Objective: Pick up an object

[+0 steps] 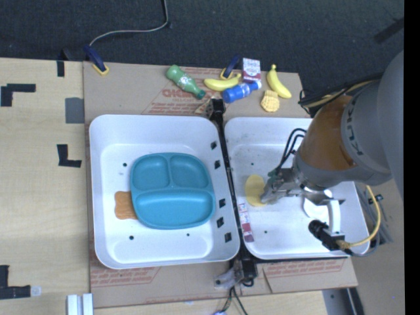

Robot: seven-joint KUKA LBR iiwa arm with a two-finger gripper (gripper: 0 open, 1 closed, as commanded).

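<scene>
I see a blue sectioned tray over an orange slab in the white left bin; a pale yellow disc in the white right bin.

Left bin: a blue divided plate took up its middle, with an orange piece tucked at the plate's left edge; bare floor ran along the front and back walls.
Right bin: the arm loomed over its right half, the gripper low by a yellow piece; the back left corner and front floor lay open.
Divider: black clips stood between the bins.
Behind the bins: a green bottle, bananas and small toys crowded the cardboard.
</scene>
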